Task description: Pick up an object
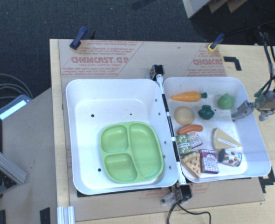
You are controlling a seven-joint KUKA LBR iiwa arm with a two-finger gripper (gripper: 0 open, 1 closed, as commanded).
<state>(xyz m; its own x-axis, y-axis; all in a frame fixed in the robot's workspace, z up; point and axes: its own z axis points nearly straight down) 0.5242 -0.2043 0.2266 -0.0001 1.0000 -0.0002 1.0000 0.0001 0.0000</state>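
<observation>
Grey metal gripper sits at the right bin's right wall — whether its fingers are apart or together I cannot tell. Inside lie a carrot, green ball and cheese wedge. A green tray sits in the left bin.

The gripper shows at the right edge of the camera view, reaching in from the right at a low angle. Its grey tip points left and slightly down. Cables run up behind the wrist. Nothing sits between its fingers.
</observation>
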